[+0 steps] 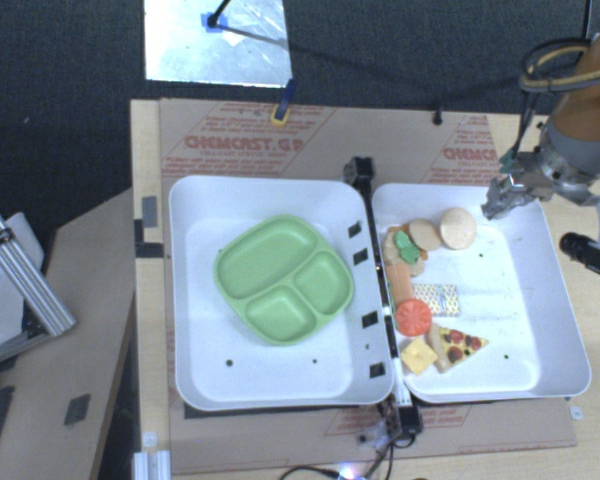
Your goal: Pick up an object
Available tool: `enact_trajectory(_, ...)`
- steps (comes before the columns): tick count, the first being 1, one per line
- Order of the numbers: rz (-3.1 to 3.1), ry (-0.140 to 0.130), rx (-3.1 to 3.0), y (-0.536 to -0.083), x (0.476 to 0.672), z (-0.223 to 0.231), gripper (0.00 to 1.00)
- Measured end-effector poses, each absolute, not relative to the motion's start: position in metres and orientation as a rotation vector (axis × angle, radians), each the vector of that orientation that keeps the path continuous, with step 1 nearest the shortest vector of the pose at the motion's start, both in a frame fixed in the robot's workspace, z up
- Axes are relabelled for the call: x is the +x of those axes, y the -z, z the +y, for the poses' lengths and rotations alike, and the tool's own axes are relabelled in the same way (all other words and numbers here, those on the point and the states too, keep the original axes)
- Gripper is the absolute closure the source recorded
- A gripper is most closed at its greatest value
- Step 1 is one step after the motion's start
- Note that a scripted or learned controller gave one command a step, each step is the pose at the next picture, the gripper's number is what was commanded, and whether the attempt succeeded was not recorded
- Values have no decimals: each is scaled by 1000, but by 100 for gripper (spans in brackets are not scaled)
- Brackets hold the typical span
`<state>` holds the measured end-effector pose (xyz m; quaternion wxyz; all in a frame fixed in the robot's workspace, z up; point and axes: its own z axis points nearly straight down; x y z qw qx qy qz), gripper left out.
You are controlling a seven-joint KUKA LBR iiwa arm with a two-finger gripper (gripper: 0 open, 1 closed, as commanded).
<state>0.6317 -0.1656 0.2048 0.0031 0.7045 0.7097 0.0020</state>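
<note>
The toy food sits bunched along the left side of the right bin: a round tan bun, a red tomato slice, a pizza wedge, a yellow cheese cube. The left bin holds a green divided plate. The hand hovers over the right bin's far right edge; can't tell its opening.

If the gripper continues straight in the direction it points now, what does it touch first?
Probably the bare floor of the right bin, near its upper right corner. The gripper points down-left; the round beige piece lies just beyond, though depth is unclear.
</note>
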Motion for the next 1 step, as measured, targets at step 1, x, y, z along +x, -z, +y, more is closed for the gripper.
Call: enact_trajectory(1,2227,-4,2211,-226,633,-166,100)
